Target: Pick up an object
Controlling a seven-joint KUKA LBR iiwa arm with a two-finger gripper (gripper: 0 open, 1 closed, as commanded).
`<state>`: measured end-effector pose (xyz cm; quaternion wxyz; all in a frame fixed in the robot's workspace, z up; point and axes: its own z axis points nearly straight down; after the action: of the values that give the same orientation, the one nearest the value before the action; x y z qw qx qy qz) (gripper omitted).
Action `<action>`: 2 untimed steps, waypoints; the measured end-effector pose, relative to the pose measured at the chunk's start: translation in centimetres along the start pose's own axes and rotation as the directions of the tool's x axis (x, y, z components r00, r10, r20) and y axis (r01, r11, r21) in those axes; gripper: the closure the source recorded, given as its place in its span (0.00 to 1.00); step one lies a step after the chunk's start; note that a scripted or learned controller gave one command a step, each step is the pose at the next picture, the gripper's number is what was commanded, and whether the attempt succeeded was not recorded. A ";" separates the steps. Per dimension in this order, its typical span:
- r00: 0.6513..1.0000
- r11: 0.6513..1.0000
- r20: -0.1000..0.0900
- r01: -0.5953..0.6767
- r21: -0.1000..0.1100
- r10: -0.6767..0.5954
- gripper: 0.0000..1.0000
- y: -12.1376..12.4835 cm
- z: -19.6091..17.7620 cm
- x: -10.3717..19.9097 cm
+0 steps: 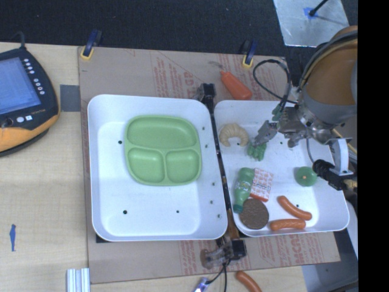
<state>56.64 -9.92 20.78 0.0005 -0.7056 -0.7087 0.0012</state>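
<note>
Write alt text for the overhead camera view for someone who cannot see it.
A grey robot arm's two-finger gripper reaches from the right into the right white bin, above a small green toy near a beige croissant. The left white bin holds a green three-section plate.

Pale green plate [163, 148] (white bins [109, 218]), orange sausages [294, 207].

The orange sausage-shaped item [249, 281] below the bins is cut off by the bottom edge — the arm [331, 78] partly covers the right bin's [340, 224] far corner.
</note>
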 end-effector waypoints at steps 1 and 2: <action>1.000 1.000 0.000 0.000 0.005 0.000 0.00 3.8 11.8 -2.6; 1.000 1.000 0.002 0.002 0.002 -0.002 1.00 3.9 10.5 -2.7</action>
<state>60.58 -12.63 10.23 0.0007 -0.7049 -0.7093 0.0026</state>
